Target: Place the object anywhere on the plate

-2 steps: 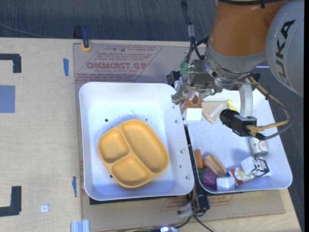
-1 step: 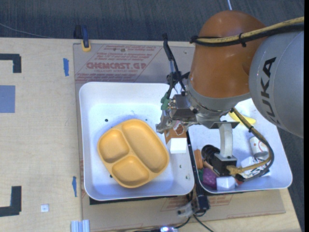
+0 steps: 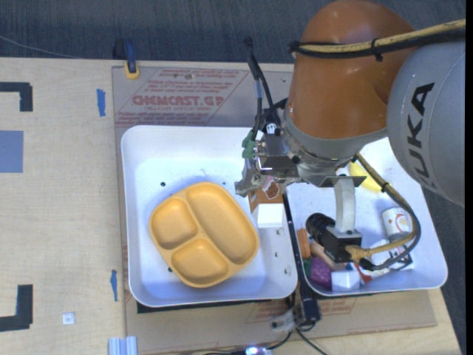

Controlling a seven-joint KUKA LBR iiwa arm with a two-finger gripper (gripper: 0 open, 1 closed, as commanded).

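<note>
A yellow plate (image 3: 203,233) with three compartments lies in the left bin (image 3: 140,161), tilted toward the front left. My gripper (image 3: 260,186) hangs over the right edge of that bin, just beyond the plate's far right rim. A small white block (image 3: 270,214) sits right below the gripper, beside the plate and against the bin's right wall. A small brownish piece (image 3: 272,190) shows at the gripper's tip; I cannot tell whether it is held.
The right bin (image 3: 432,268) holds several small things: a purple item (image 3: 320,273), a white block (image 3: 346,279), a white and red cylinder (image 3: 395,220), a yellow piece (image 3: 359,177) and an orange stick (image 3: 303,243). The arm covers much of it.
</note>
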